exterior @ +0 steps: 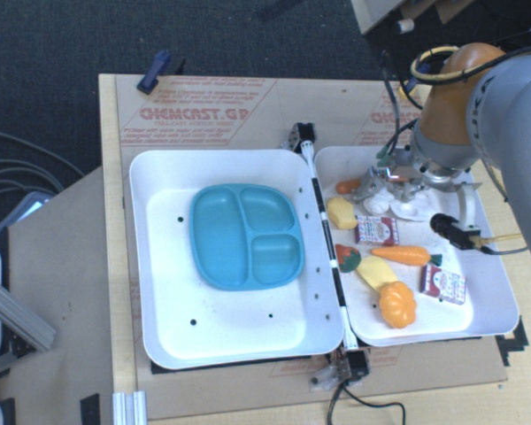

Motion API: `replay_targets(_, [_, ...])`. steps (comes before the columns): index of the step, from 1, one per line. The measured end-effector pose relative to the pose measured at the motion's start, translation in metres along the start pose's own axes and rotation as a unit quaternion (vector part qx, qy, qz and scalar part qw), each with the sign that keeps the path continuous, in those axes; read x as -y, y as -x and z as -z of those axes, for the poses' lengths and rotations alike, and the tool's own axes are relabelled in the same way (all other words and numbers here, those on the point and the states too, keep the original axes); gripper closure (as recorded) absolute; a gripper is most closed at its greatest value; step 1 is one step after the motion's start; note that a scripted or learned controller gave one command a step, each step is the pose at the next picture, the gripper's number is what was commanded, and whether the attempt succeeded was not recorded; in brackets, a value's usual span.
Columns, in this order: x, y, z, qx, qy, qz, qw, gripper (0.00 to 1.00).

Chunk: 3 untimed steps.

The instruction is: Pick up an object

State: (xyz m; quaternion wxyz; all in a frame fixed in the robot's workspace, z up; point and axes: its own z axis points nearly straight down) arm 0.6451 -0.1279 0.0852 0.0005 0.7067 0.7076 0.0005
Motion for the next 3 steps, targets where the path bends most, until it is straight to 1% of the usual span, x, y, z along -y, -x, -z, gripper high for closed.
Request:
replay_targets(1, [-0.021, -0.033, -0.001, -0.001, -0.003, 0.0, 1.0, 0.0])
replay_targets(2, [-0.021, -0.033, 0.009, 0.0, -0.002, 0.0, 1.0, 1.0])
replay_targets(3, [0.035, -0.094, 0.1, -0.001, -0.002, 0.0, 1.0, 1.0])
